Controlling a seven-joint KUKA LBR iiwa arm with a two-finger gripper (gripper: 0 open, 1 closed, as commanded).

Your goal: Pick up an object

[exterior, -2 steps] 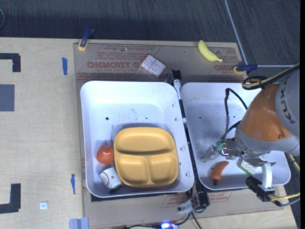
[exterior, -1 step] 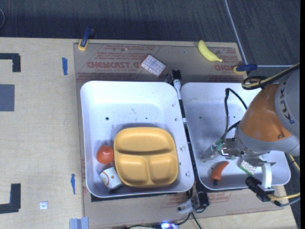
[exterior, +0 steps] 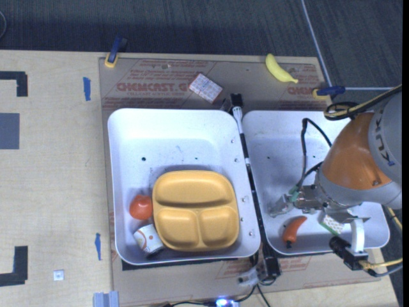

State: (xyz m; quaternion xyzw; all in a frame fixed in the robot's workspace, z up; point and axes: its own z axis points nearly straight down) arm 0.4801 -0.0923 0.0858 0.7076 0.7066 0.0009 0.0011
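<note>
pincer [exterior: 285,203] low in right bin [exterior: 275,133], lower right of frame; grip state unclear; orange carrot [exterior: 293,229] just below

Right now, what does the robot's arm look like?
The arm is grey with a big rounded orange band above the wrist. Thin black cables loop along it, and one with a yellowish stretch curls near the top. At its end sits a small silver metal gripper with shiny parts, and a white tag or label hangs just below.

The yellow tray [exterior: 194,209] hides part of the striped cup [exterior: 147,238]; the arm [exterior: 367,158] is cut off at the right edge.
</note>
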